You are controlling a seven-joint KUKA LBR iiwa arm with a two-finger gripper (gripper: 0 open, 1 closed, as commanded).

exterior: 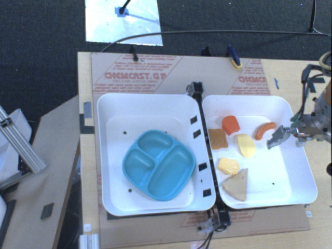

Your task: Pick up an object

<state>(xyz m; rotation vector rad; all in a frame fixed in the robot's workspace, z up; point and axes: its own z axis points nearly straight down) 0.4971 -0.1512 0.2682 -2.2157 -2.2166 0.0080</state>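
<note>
Lettering reading CHEMCAST GP is showing on the brown sheet (136, 75) behind my bins. Left bin (109, 154) is holding a blue divided plate (158, 164); right bin (298, 160) is holding an orange block (230, 124), toast (218, 138), sausage (265, 130), yellow pieces (246, 145) and a wedge (236, 185). I am hovering my gripper (273, 137) just beside the sausage, reaching in from the right, fingers slightly apart and clasping nothing.

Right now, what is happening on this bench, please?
A robot arm reaches in from the right over the right bin. Its gripper hangs just right of an orange sausage-shaped toy and holds nothing. Small toy foods lie in that bin: an orange block, a brown slice, two yellow pieces and a tan wedge. The left bin holds a blue divided plate.
</note>
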